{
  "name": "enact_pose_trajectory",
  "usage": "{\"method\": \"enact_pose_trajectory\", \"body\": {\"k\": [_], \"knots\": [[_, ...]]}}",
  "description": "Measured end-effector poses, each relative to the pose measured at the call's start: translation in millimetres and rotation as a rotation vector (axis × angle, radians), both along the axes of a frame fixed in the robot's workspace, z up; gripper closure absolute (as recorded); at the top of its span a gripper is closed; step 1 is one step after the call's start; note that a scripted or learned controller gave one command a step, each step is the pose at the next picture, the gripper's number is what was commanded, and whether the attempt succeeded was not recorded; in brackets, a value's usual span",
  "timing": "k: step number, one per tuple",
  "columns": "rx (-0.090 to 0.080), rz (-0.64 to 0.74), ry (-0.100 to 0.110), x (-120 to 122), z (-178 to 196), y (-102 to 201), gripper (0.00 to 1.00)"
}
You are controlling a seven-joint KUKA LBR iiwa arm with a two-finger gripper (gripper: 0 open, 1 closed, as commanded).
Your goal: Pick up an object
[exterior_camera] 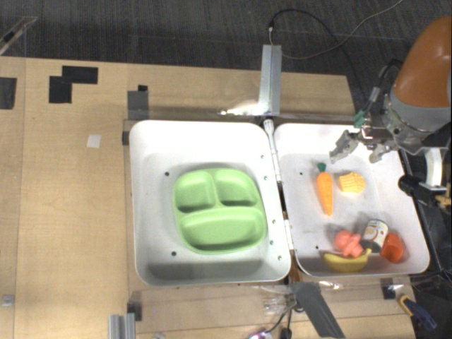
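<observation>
Here is the arm (424,76), grey with its orange band, reaching in from the right and hanging over the upper part of the right bin (304,136). Its gripper (360,145) sits above the white floor near the bin's back wall, and the fingers (344,145) look spread apart with nothing between them, released and carrying no load. Just below and a little left of the gripper lies a toy carrot (324,193), orange with a green tip, lengthwise down the bin. Right beside it, to the right, is a small yellow corn piece (352,183), apart from the carrot. Down at the bin's front edge a cluster crowds together: a yellow banana (346,262) along the front wall, a pink toy (348,244) resting against it, a small dark-and-white item (374,232) I cannot identify, and a red-orange round fruit (393,248) at the right. Over in the left bin (152,161) a green divided plate (219,209) lies flat in the middle, three compartments showing. Both bins rest side by side on the wooden counter (63,210), with a metal post (271,80) rising behind the seam between them.
</observation>
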State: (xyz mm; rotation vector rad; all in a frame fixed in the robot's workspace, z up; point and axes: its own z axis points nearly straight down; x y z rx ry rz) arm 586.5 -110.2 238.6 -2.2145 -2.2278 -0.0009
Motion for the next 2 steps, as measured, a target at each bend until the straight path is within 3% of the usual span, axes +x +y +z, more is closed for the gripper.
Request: {"method": "enact_pose_trajectory", "body": {"k": [1,2], "knots": [[0.000,0.117,-0.003,-9.2,-145.1,16.4,0.00],[0.001,0.117,-0.004,-7.5,-137.0,16.6,1.00]]}}
